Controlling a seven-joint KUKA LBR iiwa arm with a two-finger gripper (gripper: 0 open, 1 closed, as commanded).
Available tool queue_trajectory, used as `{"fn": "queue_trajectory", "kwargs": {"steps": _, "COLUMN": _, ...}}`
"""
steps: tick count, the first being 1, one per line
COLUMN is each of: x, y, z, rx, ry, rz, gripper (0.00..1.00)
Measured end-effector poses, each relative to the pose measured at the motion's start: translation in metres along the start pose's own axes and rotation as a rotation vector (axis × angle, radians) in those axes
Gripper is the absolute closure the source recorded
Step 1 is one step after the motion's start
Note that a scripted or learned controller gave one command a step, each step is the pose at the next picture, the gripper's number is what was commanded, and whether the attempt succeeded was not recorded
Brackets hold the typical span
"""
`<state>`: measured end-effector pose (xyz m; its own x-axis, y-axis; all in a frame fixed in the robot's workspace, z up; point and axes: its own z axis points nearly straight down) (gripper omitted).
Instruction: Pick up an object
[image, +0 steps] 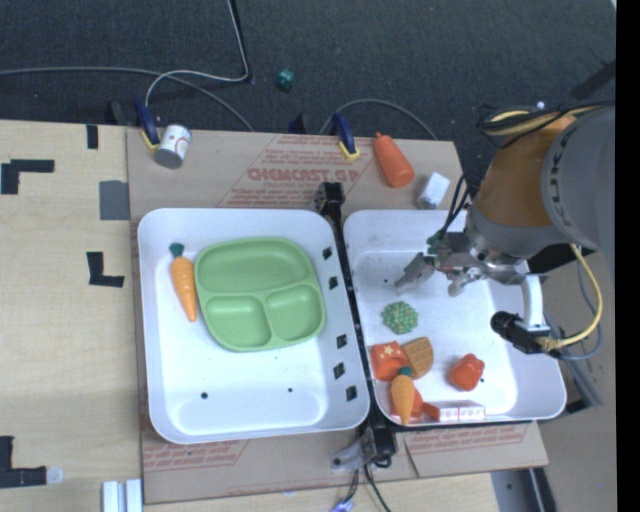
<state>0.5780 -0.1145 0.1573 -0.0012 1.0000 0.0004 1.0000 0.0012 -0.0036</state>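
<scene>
My gripper (437, 277) hangs open over the upper middle of the right bin (520, 400), its two grey fingers spread with nothing between them. Just below it lies a small green broccoli-like piece (400, 317). Further down sit a red-orange piece (388, 358), a tan waffle-like piece (417, 354), an orange carrot-like piece (402, 396) and a red tomato-like piece (466, 372). The left bin (170, 400) holds a green divided plate (261, 293) and a toy carrot (183, 284).
An orange bottle-like toy (393, 160) and a small white cube (434, 188) lie on the cardboard behind the right bin. A small can (173, 144) lies behind the left bin. A black clip (329, 196) sits where the bins meet. Cables run across the back.
</scene>
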Motion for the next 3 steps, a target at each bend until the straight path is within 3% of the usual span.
{"fn": "queue_trajectory", "kwargs": {"steps": 1, "x": 0.013, "y": 0.006, "z": 0.071, "rx": -0.005, "ry": -0.001, "rz": 0.000, "gripper": 0.00}}
{"fn": "queue_trajectory", "kwargs": {"steps": 2, "x": 0.020, "y": -0.009, "z": 0.071, "rx": -0.010, "ry": -0.003, "rz": 0.001, "gripper": 0.00}}
{"fn": "queue_trajectory", "kwargs": {"steps": 3, "x": 0.019, "y": -0.009, "z": 0.061, "rx": -0.009, "ry": -0.003, "rz": 0.001, "gripper": 1.00}}
